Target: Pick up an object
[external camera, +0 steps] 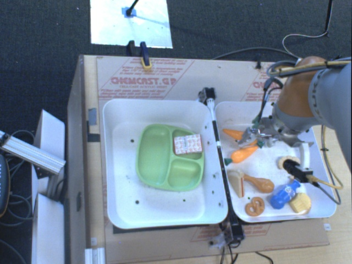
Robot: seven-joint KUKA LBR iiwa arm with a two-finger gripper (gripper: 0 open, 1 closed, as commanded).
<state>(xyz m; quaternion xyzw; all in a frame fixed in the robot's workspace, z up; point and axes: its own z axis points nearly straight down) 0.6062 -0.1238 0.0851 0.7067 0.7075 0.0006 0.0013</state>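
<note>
Red lettering reading CHEMCAST GP ran across the brown sheet (165, 73) covering the counter (77, 147), over dark carpet (44, 37). The pincer (254, 136) hung over an orange carrot (244, 154) in the right bin (324, 202); whether it was clenched or released, I couldn't tell

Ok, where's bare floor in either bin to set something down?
Left bin: bare floor all round the green tray, widest at its left and near edges. Right bin: crowded by carrots, drumstick, pretzel, blue bottle and the hand.
</note>
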